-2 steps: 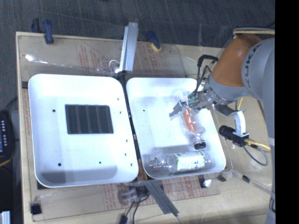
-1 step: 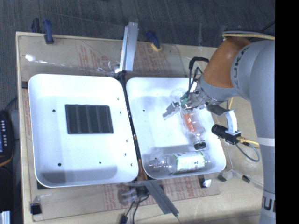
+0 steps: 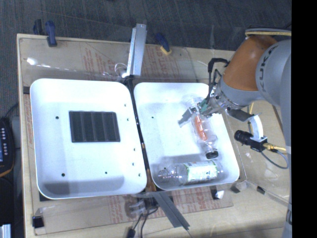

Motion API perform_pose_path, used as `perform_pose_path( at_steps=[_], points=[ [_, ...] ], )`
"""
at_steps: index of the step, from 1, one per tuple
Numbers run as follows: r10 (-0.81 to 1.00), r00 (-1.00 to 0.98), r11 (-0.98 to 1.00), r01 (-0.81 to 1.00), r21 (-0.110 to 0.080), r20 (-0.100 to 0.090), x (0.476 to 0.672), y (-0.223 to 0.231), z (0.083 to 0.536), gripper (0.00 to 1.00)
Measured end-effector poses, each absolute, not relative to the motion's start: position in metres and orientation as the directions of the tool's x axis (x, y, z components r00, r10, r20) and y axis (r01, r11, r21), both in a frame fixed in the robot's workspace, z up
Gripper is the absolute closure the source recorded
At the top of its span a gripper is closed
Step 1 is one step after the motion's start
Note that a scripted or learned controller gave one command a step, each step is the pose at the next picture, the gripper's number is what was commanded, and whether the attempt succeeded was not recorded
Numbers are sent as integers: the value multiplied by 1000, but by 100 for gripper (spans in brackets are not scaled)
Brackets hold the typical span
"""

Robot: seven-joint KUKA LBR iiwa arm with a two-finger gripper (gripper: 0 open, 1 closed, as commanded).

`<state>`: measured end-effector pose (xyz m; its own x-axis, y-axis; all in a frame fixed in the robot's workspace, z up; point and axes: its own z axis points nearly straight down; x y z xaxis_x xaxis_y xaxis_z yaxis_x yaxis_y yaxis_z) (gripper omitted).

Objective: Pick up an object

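Arm [image 3: 278, 66]: grey, rounded shell; wide orange band [image 3: 245, 68] just behind gripper [image 3: 198, 110]; gripper body pale grey metal.

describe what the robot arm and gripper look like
The arm is bulky and smooth grey, with a rounded orange band above the wrist. A thin black cable loops beside the wrist. The gripper at the end is small, pale grey metal, much slimmer than the arm.
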<state>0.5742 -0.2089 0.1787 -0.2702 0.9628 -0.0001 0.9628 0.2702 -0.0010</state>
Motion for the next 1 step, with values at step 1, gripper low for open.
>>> perform_pose_path(
  at_steps=[1],
  points=[
    [943, -332, 332, 943, 1, -2, 588, -208, 179, 0]
  ],
)
